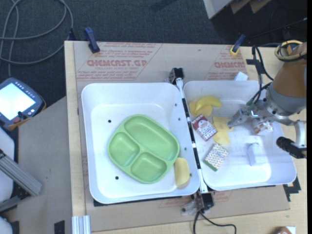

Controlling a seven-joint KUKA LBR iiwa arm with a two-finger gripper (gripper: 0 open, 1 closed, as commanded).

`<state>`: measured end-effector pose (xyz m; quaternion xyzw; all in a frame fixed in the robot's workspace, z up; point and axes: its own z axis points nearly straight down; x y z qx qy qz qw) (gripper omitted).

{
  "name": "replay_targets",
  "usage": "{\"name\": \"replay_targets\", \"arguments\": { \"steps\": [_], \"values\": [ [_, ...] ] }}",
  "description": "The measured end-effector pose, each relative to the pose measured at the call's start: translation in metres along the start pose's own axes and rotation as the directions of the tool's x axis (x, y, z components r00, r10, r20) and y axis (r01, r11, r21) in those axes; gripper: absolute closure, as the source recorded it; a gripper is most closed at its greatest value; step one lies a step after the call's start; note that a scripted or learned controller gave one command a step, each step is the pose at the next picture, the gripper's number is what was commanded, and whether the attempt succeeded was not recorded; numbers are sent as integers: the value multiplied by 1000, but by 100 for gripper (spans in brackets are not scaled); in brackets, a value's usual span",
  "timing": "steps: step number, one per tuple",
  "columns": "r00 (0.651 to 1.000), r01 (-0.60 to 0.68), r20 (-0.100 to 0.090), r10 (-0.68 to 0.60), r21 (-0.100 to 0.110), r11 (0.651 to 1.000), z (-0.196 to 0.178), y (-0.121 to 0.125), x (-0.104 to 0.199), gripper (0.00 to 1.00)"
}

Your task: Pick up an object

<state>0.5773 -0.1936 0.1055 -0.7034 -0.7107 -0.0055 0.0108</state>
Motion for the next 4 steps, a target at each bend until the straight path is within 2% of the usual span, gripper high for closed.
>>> {"name": "replay_targets", "arguments": {
  "steps": [1,2,3,4],
  "values": [
    [1000,-1,7,1,-7,1000,-58,32,-20,0],
    [1000,-9,22,9,-9,1000,21,6,27,0],
    [1000,-9,24,9,-9,1000,-2,22,41,0],
    [999,-13,32,14,-13,1000,20,14,82,0]
  ]
}}
